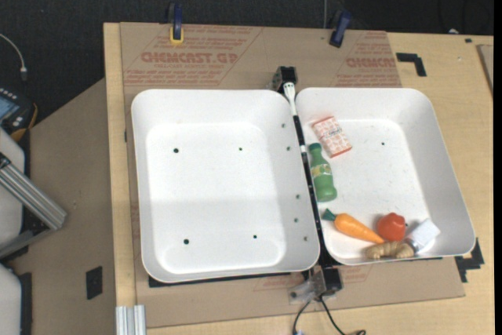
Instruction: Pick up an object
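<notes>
Carrot (357, 228) in right bin (408, 161), long axis slantwise, tip lower-right; tool state indeterminable.

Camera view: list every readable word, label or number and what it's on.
"CHEMCAST GP", red print on the brown protective sheet behind the left bin.
The same red print repeats behind the right bin, but it is cut off and partly blurred there: only "CHEMCAS" is legible.
Red and white packet in the right bin: printed, too small to read.
Green bottle: label too blurred to read.
</notes>
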`<state>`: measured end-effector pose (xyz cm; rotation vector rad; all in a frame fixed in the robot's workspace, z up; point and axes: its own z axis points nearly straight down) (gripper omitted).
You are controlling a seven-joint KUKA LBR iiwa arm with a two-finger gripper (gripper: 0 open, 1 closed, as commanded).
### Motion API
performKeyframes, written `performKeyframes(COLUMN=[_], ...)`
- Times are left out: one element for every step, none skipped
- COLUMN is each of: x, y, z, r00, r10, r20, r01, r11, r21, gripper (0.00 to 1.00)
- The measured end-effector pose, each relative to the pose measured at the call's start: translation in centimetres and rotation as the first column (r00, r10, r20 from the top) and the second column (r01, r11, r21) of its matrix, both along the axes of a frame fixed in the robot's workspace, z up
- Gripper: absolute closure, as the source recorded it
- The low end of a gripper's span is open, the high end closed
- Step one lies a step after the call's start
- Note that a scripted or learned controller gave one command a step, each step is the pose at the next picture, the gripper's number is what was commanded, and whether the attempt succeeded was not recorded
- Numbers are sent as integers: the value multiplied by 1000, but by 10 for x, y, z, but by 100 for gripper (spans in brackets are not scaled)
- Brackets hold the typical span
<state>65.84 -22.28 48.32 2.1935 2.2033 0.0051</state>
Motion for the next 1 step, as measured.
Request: performKeyframes(x=[1], y=[0], z=[11], r00=[1000], r10=[1], r20=[5], r01=[-1], r11=[1000], r21=[-4], gripper=[100])
